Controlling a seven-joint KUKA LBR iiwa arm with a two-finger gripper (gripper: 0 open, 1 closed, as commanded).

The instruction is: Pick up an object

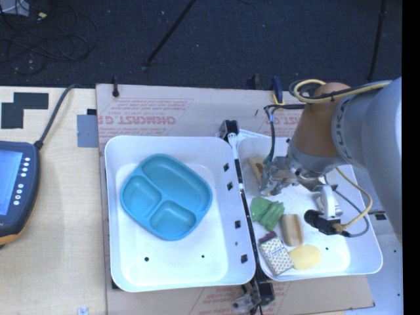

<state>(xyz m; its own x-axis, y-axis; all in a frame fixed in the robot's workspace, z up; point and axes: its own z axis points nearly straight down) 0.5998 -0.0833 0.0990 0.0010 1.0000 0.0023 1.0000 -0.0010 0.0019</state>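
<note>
A crumpled green soft object (266, 211) lies near the left wall of the right-hand shallow white bin (367, 264), and the robot's gripper (271, 184) sits low over the bin floor just above it in the view, close to the green object's upper edge; whether the gripper is open or closed, or has hold of anything, cannot be told from here. Just beside the green object, to its lower right, lies a tan bread-roll-shaped piece (292, 229). Below that rests a rounded yellow lump (305, 256), touching a small white packet with a dark checked pattern (275, 255) on its left. A small beige piece (255, 168) lies by the bin's left wall, beside the gripper. The grey arm with its orange band (318, 133) reaches in from the right. The left-hand white bin (131, 271) holds a light blue plastic plate with three compartments (166, 196), lying flat. Both bins stand on a sheet of brown cardboard with red print (151, 113).
</note>
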